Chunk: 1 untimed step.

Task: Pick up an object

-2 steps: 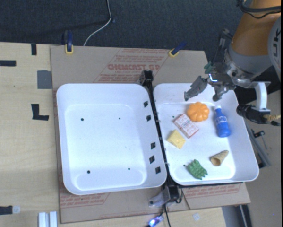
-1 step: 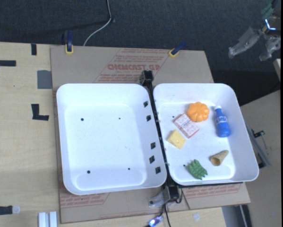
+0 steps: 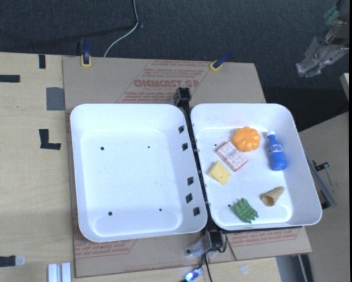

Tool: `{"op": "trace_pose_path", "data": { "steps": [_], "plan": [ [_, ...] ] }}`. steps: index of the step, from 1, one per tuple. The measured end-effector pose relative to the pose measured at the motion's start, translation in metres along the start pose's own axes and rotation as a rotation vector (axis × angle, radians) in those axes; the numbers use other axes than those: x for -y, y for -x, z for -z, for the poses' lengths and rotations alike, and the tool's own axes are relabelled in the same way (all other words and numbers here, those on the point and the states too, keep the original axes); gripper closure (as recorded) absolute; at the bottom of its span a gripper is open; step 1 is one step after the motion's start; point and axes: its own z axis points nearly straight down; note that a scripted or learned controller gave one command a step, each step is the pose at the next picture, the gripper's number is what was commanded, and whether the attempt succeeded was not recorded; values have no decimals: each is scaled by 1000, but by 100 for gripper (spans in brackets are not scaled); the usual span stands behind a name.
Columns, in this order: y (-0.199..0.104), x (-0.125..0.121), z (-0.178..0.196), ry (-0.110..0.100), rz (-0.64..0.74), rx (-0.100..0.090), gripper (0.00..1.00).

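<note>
Gripper [image 3: 321, 56] sits at the upper right of the frame, well off the bench, over dark floor. It is blurred and small; cannot tell how its closing parts stand.

Candidates all lie in the right bin [image 3: 293, 122], right half of the frame. The left bin [image 3: 81, 175] is beside it, the two touching along a clipped seam.

- Orange pumpkin toy [image 3: 247, 138] — upper middle of the right bin. Rounded, ribbed, probably light hollow plastic; likely to roll or squirt out of a pinch. Best taken across its widest part.
- Blue bottle [image 3: 275, 152] — just right of the pumpkin, lying flat. Smooth, probably slick; grip across the body.
- Pink-and-white packet [image 3: 231, 155] — flat, thin, hard to get under.
- Yellow block [image 3: 219, 173] — just below-left of the packet. Flat faces, looks stiff; my pick for the easiest hold, across opposite sides.
- Tan cone [image 3: 272, 196] and green leafy piece [image 3: 244, 210] — lower part of the bin, the cone near the right wall.

Packet and block nearly touch — a descent on either may nudge the other.
</note>
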Motion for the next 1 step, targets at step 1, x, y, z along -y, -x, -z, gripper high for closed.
{"op": "trace_pose_path", "data": {
  "steps": [1],
  "plan": [
    [-33, 13, -51, -7, 1, -4, 100]
  ]
}}
